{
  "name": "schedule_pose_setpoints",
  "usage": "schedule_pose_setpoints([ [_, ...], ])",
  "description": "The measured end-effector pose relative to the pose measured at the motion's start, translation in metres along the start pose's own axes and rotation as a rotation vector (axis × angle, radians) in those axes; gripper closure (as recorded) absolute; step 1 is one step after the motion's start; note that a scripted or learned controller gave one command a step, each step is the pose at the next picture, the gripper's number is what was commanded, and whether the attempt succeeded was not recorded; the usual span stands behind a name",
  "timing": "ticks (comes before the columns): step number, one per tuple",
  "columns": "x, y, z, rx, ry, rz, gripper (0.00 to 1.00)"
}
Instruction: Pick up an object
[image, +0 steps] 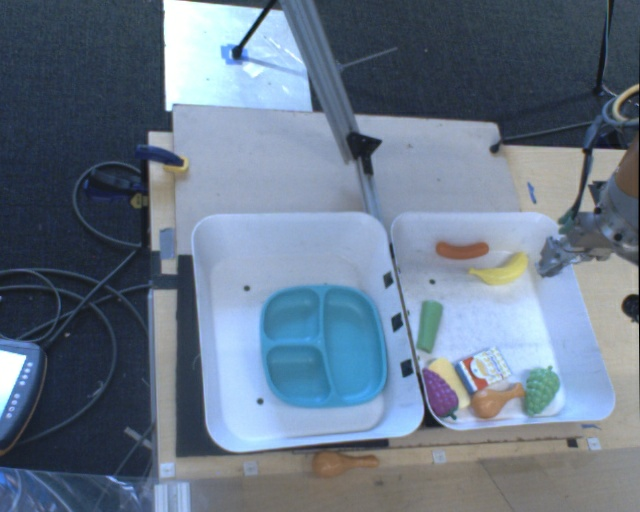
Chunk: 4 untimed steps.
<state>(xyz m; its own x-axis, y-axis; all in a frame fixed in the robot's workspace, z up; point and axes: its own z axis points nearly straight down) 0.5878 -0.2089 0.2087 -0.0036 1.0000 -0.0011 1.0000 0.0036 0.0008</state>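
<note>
The banana (500, 270) is lying near the right bin's (575, 330) far edge, just beside the sausage (462, 250). The gripper (553, 259) is hovering just right of it, carrying nothing; its opening cannot be told. Approach seems underway; next, it needs lowering over the banana.

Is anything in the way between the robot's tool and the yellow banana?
Nothing visible is. The tool sits over the right edge of the right bin, and the banana lies just to its left on the bin floor. The gap between them is bare. The hot dog lies further left, past the banana.
</note>
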Motion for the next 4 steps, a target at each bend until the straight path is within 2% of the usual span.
schedule_pose_setpoints([
  [2,0.114,0.006,0.008,0.001,0.004,-0.008,1.00],
  [4,0.207,0.010,0.005,0.000,0.004,-0.007,1.00],
])
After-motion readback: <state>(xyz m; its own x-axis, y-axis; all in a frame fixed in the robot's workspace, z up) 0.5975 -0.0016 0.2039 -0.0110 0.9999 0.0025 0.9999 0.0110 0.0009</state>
